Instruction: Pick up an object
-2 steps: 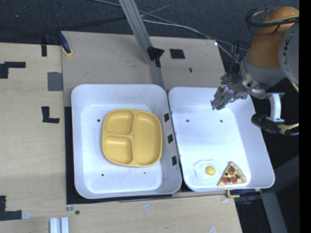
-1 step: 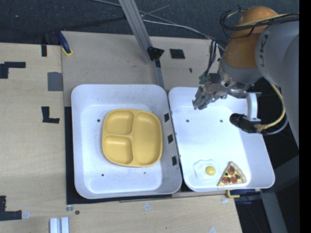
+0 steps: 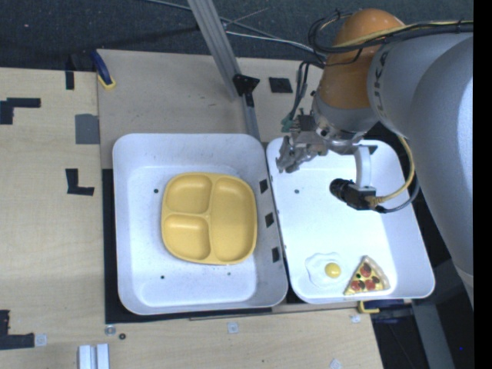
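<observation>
The grey arm with its orange band reaches in from the right and puts the two-finger metal gripper (image 3: 290, 158) low over the far left corner of the right-hand shallow white bin (image 3: 407, 229), gripping nothing that can be seen (whether it stands open or closed I cannot tell). A toy fried egg (image 3: 326, 268) and a toy pizza slice (image 3: 367, 276) lie just beside each other at that bin's near edge, well apart from the gripper, while a yellow three-compartment plastic plate (image 3: 208, 217) sits in the middle of the left-hand white bin (image 3: 138, 167)

It looked like a robotics lab: a plywood bench (image 3: 177, 91) marked with black tape, loose cables (image 3: 254, 25) beyond the pincer (image 3: 290, 158), two white bins (image 3: 192, 148) below.
</observation>
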